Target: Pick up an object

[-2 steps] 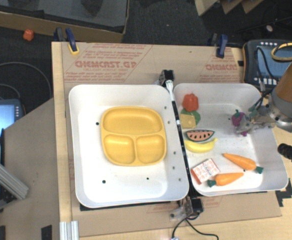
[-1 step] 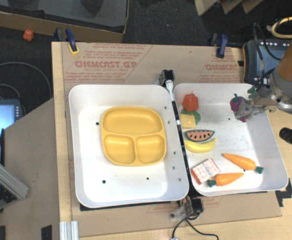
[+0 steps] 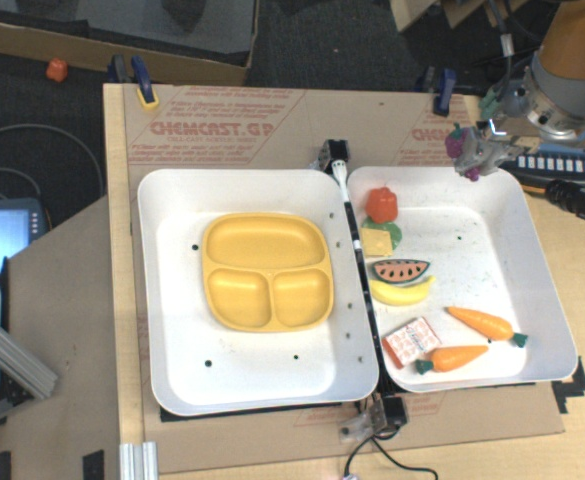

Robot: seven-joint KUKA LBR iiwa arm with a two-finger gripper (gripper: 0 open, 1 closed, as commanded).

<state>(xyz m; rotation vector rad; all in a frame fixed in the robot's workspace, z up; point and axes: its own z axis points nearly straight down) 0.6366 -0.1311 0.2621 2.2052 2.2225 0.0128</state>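
My gripper (image 3: 473, 158) hangs over the far edge of the right bin (image 3: 532, 258), near its back right corner. It is shut on a small purple object (image 3: 458, 145) that shows between and just left of the fingers, lifted off the bin floor. In the right bin lie a red fruit (image 3: 381, 205), a yellow and green piece (image 3: 377, 239), a watermelon slice (image 3: 399, 269), a banana (image 3: 406, 291), two carrots (image 3: 482, 323) (image 3: 456, 358) and a red-and-white packet (image 3: 412, 340).
The left bin (image 3: 172, 218) holds a yellow divided plate (image 3: 268, 271). A black divider clip (image 3: 334, 153) sits where the bins meet at the back. Blue clamps (image 3: 144, 83) (image 3: 442, 93) grip the cardboard base's far edge.
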